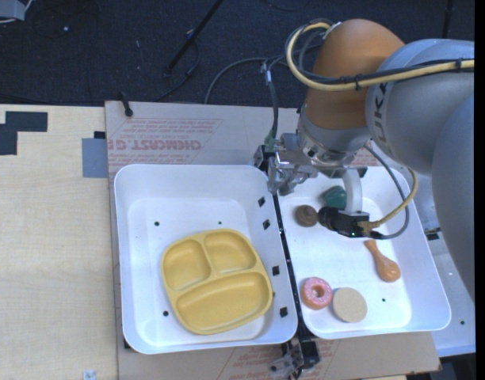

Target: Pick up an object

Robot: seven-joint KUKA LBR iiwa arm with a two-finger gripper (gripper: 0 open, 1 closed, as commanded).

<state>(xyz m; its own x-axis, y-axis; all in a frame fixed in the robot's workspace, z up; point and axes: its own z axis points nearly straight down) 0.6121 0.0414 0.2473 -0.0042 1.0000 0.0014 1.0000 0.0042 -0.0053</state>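
Over far left corner of right bin point(413, 295), hard by wall shared with left bin point(139, 244), my pincer point(284, 177) hangs. Spread or pressed together: cannot tell, my own wrist blocks sight. Brown round piece point(307, 215) lies near pincer, toward near side. Teal piece point(334, 194) just beyond it, partly under my wrist. Orange spoon-shaped piece point(383, 261) further right. Pink doughnut point(315, 293) and tan disc point(349, 305) side by side near front rim. Yellow divided plate point(217, 279) flat in left bin.
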